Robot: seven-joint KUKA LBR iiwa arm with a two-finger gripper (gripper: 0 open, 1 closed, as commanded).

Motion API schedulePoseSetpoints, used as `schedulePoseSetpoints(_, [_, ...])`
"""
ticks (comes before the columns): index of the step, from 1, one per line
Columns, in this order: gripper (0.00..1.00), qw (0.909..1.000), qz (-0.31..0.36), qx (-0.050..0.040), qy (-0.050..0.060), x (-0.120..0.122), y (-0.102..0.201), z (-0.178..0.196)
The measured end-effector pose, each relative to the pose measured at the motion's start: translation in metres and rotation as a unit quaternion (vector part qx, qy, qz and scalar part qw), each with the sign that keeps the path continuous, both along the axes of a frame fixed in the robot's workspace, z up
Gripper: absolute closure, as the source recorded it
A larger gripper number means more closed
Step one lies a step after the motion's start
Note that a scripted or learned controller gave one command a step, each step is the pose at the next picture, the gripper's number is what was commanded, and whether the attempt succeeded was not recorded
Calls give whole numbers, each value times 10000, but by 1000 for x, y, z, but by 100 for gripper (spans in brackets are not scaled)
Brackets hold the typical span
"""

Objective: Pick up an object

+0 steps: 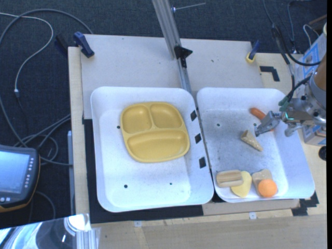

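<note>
Two shallow white bins sit side by side on the desk [135, 61], seen from above at a slant. The left bin [106, 154] carries a yellow divided plate [154, 132], three compartments, lying flat toward the bin's upper middle. The right bin [290, 160] holds the small items: an orange carrot-like piece [256, 112] near the upper centre, a tan wedge [251, 140] approx. mid-bin, and a cluster along the near edge, i.e. a tan bread-like roll [229, 178], a pale yellow piece [241, 187] touching it, a beige block [261, 175] and an orange ball [267, 188] just beside that block. The arm [317, 95] reaches in from the right, w/ the tool [270, 122] low over the right bin's upper part, between the carrot-like piece and the wedge. Its dark fingers [265, 126] point down-left; whether they are spread or pressed together cannot be told at this res., and nothing is seen pinched between them. The carrot-like piece lies just above the tool tip, the wedge just below and left of it, apart from the tip. A metal pole [167, 19] runs up from between the bins. Blue clamps [83, 43] mark the desk's far corners, cables [31, 51] trail over the dark floor at left, and a screen device [15, 175] sits at the lower-left edge.
</note>
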State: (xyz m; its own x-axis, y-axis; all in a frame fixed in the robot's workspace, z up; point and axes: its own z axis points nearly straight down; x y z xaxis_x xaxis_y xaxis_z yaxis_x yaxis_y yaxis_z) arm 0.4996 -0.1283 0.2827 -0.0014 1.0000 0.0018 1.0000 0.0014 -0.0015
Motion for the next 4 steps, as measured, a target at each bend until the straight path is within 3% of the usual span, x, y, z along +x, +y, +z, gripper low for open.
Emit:
schedulePoseSetpoints(1, [0,10000,-2,-1,-3,0,0,0])
schedulePoseSetpoints(2, [0,10000,-6,5,26,3,4,-43])
schedulePoseSetpoints(4, [0,10000,-11,9,38,-7,3,-168])
